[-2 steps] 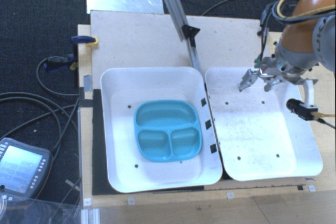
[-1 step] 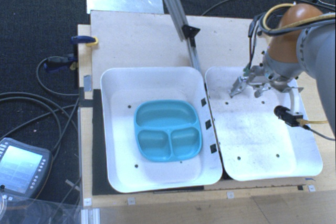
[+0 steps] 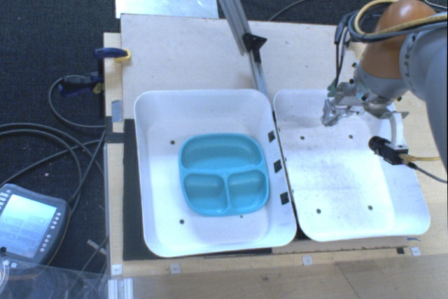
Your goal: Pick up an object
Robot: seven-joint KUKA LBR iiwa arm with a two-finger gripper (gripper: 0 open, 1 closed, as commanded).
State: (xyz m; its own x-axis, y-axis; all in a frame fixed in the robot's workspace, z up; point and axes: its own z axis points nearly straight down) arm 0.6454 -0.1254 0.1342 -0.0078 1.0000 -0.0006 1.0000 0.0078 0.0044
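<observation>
Plate (image 3: pixel 224 174), teal, three compartments, is the only pickable object I can see. It lies flat in the left bin (image 3: pixel 157 150), slightly toward 5 o'clock of that bin's centre, clear of all four walls.

Progress: pick not started, as far as I can judge. Gripper (image 3: pixel 334 110) sits over the right bin (image 3: pixel 364 185), near its 11 o'clock corner, well apart from the plate with the divider between bins in the way. Nothing visible in it. Jaws: cannot tell whether apart or together, too small and seen from above against white.

Left to do, my read: cross to the left bin, come down on the plate, grip, lift. A flat plate with a low rim looks like a hard grasp for two fingers; an edge or a compartment wall is probably the only purchase.

Surface: both bins are shallow white trays side by side on a pale board bench (image 3: pixel 189 52). Right bin floor shows grey scuffing and a few small dark dots; the left bin has the same dots. Black clips (image 3: pixel 276 166) run along the seam between the bins.

Room: dark carpet around the bench. Metal pole (image 3: pixel 231 0) slants in from 12 o'clock down to the bins' seam. Blue and yellow clamp (image 3: pixel 112 52) on the bench edge at 10 o'clock. Loose black cables (image 3: pixel 63 122) on the floor at 9 o'clock, a teach pendant (image 3: pixel 28 220) at 8 o'clock. A small black connector with a yellow lead (image 3: pixel 388 150) hangs over the right bin at 3 o'clock.
</observation>
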